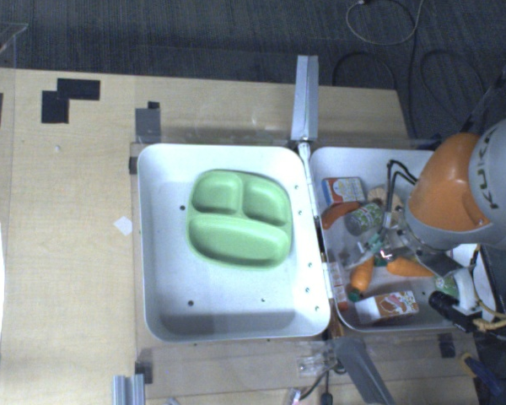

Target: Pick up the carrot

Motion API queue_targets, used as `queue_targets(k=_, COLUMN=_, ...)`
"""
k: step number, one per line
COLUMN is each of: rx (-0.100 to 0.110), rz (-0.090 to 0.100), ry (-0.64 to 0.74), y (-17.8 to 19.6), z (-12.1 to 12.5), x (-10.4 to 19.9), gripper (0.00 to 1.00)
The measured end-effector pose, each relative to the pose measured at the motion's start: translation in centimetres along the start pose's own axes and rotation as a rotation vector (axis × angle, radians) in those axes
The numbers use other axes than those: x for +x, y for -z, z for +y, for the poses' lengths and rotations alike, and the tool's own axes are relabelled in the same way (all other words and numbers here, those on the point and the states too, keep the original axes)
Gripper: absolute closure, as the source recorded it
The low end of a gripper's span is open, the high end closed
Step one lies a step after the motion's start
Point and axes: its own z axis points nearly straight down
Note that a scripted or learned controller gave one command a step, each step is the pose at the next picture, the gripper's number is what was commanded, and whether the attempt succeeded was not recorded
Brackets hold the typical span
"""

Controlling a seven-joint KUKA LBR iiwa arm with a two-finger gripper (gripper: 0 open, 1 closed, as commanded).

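Wooden bench, dark carpet behind.

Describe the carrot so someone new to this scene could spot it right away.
Look in the right bin, the cluttered one under the arm. Near its middle lies the carrot, a short orange taper. A second orange piece lies right of it; the carrot is the one nearer the bins' shared wall.

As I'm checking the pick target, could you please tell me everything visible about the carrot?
The carrot is a small orange piece, seemingly plastic, lying tilted in the right bin near its left wall. One end points down-left toward a red-labelled carton; the other runs up under the end effector, which sits directly over it. Another orange piece lies just right. Whether it is gripped is unclear.
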Motion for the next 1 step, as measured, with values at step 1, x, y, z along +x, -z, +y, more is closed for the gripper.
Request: queue_targets(k=1, rx=-0.007, rz=0.001, ry=0.003, y=1.20, z=0.33, x=0.13, gripper=1.00)
